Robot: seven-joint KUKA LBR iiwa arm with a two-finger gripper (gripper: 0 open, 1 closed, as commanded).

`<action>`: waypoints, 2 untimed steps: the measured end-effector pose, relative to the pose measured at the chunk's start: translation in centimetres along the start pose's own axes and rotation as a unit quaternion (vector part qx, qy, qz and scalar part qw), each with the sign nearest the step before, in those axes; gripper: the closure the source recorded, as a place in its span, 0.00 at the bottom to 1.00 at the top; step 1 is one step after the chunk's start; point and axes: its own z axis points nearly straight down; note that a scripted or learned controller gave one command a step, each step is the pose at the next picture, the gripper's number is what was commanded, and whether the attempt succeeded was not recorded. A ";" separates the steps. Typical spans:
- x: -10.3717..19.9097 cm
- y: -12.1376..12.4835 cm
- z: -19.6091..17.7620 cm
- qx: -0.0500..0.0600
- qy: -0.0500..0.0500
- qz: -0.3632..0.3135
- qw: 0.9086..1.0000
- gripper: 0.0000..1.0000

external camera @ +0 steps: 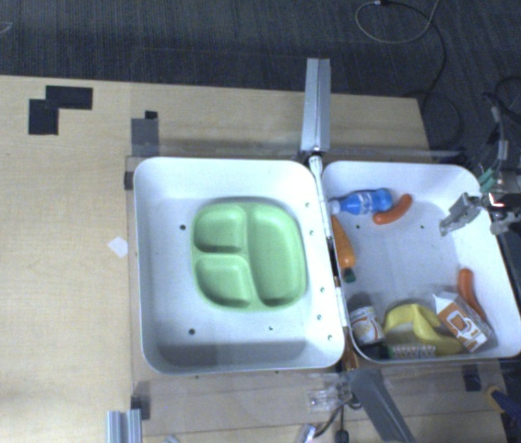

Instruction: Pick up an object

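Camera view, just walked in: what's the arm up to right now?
A pick attempt, with nothing grabbed yet. The claw hangs over the right bin near its right wall, above bare floor, with nothing between its fingers. The objects lie apart from it: a blue bottle and a sausage at the top, a carrot along the left wall, and a yellow item and small carton at the bottom. The left bin holds a green divided tray.
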 end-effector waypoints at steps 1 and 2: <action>-3.1 -1.7 15.1 -0.007 0.000 -0.067 0.998 0.00; -3.1 -1.8 14.4 -0.006 0.000 -0.067 0.998 1.00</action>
